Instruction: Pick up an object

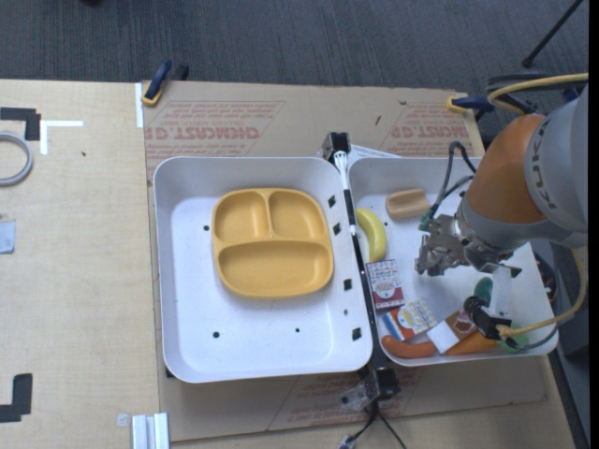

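Note:
My gripper (433,255) hangs over the middle of the right bin (412,181), under the grey arm with its orange band. In that bin lie a tan bread piece (407,203) at the back, a yellow banana (372,235) by the left wall, a small red-and-white carton (385,283), a white packet (416,317), a sausage (409,349) and an orange carrot (465,335) at the front. A dark green item (482,290) lies just right of the gripper. Nothing shows between the fingers.
The left bin (182,344) holds a yellow divided plate (272,241). Black clips (336,144) join the bins at the shared wall. Brown cardboard (243,124) lies under both bins. A yellow cable (538,325) loops past the right bin's front corner.

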### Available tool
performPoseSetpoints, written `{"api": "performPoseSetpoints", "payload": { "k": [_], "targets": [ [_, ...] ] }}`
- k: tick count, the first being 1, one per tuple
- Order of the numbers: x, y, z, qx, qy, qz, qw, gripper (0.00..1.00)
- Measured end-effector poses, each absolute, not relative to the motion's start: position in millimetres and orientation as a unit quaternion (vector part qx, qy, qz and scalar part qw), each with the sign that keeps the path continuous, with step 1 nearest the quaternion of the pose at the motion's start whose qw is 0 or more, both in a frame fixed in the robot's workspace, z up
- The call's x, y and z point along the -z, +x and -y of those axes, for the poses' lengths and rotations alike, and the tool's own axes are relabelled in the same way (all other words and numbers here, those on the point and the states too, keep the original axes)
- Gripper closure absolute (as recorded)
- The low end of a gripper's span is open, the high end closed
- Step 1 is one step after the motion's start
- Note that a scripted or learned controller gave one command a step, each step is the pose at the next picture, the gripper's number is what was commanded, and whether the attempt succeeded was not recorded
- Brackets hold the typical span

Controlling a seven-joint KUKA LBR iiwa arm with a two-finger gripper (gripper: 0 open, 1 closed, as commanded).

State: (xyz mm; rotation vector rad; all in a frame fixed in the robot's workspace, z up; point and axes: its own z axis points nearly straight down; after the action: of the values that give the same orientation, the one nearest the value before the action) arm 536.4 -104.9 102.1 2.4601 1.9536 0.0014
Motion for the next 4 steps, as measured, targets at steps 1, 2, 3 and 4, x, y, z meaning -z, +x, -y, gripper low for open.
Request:
{"api": "performPoseSetpoints", "payload": {
  "k": [1, 2, 3, 4],
  "targets": [
    [-313.9, 511.2, 109.0, -0.0002, 0.713, -0.701, 0.002, 1.00],
    [-477.4, 535.6, 141.3, 0.0002, 0.688, -0.725, 0.002, 1.00],
    [-486.9, 536.8, 141.1, 0.0005, 0.687, -0.726, 0.003, 1.00],
    [-496.2, 538.0, 140.8, 0.0008, 0.686, -0.727, 0.004, 1.00]
  ]
}}
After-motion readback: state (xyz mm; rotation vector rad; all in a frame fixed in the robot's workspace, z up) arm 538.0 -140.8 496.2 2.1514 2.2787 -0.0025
